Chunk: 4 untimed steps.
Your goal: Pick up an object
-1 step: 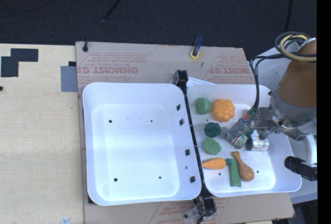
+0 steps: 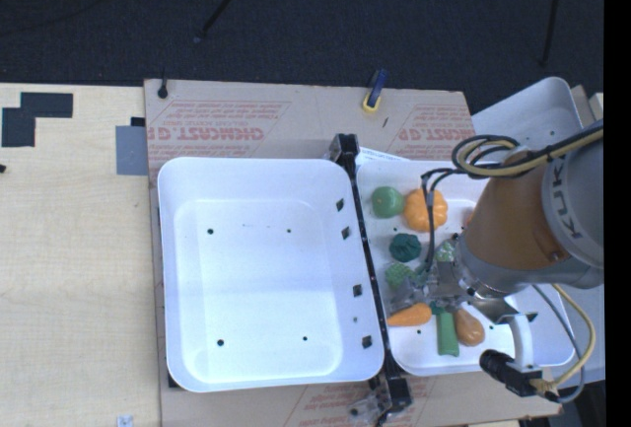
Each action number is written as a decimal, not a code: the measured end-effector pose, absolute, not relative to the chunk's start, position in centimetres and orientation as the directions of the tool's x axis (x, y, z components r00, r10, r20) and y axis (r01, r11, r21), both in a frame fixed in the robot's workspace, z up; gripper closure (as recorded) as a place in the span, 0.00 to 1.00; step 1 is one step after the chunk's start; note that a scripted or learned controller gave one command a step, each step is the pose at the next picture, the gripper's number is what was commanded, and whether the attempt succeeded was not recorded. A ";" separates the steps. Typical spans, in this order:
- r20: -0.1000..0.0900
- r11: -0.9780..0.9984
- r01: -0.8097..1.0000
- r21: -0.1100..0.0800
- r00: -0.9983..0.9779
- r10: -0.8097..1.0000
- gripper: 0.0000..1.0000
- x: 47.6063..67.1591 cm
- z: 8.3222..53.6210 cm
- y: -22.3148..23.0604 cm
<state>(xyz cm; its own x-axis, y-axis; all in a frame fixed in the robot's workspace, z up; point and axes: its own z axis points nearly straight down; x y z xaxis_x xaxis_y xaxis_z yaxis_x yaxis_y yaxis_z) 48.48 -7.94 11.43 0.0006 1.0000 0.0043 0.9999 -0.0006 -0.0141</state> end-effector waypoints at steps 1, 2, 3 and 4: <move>0.000 0.001 1.000 -0.001 -0.001 1.000 0.00 55.0 9.6 -9.3; 0.001 0.002 1.000 -0.001 -0.002 1.000 0.00 59.1 8.7 -8.0; 0.002 -0.003 1.000 -0.006 0.003 1.000 1.00 58.9 9.7 -8.1; 0.003 -0.006 1.000 -0.008 0.006 1.000 1.00 58.8 10.6 -8.2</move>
